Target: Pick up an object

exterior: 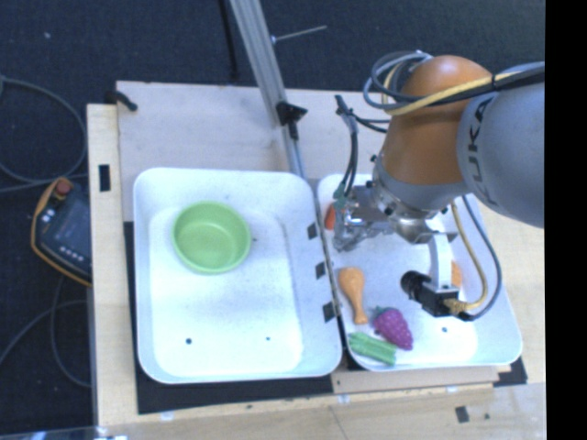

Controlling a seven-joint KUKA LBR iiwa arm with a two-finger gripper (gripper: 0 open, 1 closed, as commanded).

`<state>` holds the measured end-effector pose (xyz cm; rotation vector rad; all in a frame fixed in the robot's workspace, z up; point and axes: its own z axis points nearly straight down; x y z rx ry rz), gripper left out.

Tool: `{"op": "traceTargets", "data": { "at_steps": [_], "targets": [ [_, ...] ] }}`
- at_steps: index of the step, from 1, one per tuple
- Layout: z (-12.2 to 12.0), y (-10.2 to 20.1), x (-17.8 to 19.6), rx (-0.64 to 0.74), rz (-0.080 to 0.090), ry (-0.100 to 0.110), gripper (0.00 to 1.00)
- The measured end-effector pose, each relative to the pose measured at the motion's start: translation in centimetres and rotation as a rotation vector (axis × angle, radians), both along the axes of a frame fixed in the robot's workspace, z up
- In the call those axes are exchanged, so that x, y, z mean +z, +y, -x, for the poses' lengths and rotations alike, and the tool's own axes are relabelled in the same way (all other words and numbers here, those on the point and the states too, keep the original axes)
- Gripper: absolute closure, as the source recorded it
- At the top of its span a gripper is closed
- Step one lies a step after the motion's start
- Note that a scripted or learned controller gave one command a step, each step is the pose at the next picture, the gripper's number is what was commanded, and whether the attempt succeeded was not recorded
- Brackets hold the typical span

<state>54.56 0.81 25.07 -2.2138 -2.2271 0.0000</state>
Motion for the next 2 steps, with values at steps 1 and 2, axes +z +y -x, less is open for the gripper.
{"op": "traceTargets", "data": {
  "at_steps": [1, 2],
  "targets": [
    [2.13, 5.34, -1.42, 0.001, 0.0, 0.0, 1.0],
    [2.04, 5.09, -1.36, -0.006, 0.0, -0.003, 0.0]
  ]
}}
